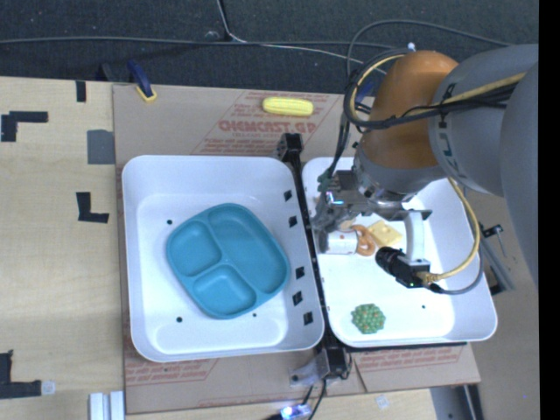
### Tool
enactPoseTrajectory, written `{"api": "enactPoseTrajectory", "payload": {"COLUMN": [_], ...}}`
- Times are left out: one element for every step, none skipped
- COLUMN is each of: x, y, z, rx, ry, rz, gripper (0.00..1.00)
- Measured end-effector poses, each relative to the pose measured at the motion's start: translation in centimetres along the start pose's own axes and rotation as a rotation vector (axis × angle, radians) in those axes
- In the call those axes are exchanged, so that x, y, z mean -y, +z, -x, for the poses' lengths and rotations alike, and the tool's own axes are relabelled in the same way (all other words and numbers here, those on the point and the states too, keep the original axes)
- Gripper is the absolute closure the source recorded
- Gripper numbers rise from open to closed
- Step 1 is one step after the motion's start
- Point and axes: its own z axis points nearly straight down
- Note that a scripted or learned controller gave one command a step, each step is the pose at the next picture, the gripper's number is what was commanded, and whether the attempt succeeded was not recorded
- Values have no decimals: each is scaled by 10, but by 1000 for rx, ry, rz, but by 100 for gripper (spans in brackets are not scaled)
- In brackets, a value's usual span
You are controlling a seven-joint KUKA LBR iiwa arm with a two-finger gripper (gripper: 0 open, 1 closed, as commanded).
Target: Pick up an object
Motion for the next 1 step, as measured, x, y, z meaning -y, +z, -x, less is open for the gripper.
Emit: {"api": "enactPoseTrajectory", "payload": {"x": [20], "y": [1], "z": [-57], "rx": [0], "ry": [-1], "rz": [1], "gripper": [100]}}
